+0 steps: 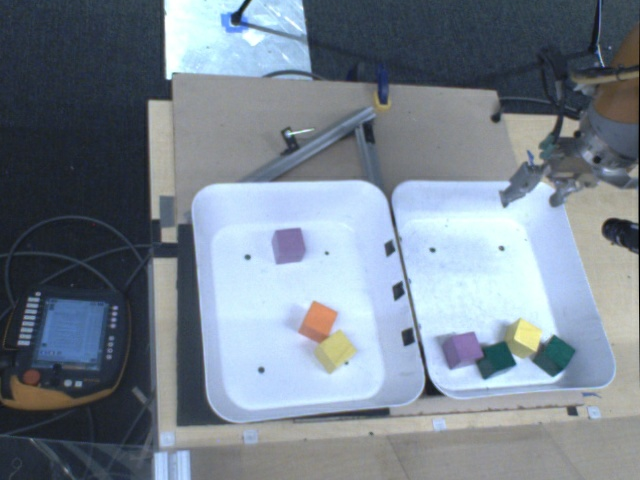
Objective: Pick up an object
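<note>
Grey metal fingers of the end effector stand spread apart with nothing between them, hovering over the far right corner of the right bin, well apart from any block. From where I stand that looks like a waiting pose above the bin, with room to drop onto whatever the program picks. Nearest candidates lie along the near edge of that bin: a purple cube touching a dark green cube, then a yellow cube just beside a second green cube. Packed so tightly, they would be awkward to straddle, I judge. Across in the left bin sit a lone purple block toward the far side, and an orange block touching a yellow block nearer us. Being cubes, none has a long axis; most sit turned at a slant to the bin walls, so the fingers would need matching rotation. Both bins rest side by side on the bench.
</note>
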You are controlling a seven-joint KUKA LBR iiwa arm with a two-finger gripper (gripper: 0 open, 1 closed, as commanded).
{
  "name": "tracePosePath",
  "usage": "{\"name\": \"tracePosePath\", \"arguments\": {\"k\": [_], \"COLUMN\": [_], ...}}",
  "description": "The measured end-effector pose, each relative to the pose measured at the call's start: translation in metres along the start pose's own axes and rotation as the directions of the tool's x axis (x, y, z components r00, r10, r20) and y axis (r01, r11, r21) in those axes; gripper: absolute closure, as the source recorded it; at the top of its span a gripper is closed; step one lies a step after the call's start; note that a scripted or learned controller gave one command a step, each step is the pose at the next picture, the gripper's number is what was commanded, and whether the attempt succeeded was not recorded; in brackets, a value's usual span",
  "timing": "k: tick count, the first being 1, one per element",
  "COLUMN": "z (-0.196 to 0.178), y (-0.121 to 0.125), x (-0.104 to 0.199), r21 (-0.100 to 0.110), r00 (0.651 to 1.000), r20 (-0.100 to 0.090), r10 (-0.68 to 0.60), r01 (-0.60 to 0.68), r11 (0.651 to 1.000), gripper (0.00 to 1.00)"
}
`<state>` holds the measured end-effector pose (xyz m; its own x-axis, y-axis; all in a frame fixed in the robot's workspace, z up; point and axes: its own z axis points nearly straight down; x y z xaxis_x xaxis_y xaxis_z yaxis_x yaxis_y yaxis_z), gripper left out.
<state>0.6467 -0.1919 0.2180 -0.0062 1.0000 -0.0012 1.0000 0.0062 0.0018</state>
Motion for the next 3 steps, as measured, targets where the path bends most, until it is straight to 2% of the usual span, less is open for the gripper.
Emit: {"name": "tracePosePath", "arguments": {"k": [1, 2, 3], "z": [0.0, 0.041, 0.103], "y": [0.0, -0.002, 0.002], "x": [0.0, 0.003, 0.003], "r21": [0.0, 0.003, 0.004], "r00": [1.0, 1.0, 1.0], "r20": [0.0, -0.001, -0.001], "r10": [0.0, 0.001, 0.0], "r01": [0.0, -0.001, 0.0], "r11": [1.0, 1.0, 1.0], "gripper": [0.0, 0.0, 0.0]}}
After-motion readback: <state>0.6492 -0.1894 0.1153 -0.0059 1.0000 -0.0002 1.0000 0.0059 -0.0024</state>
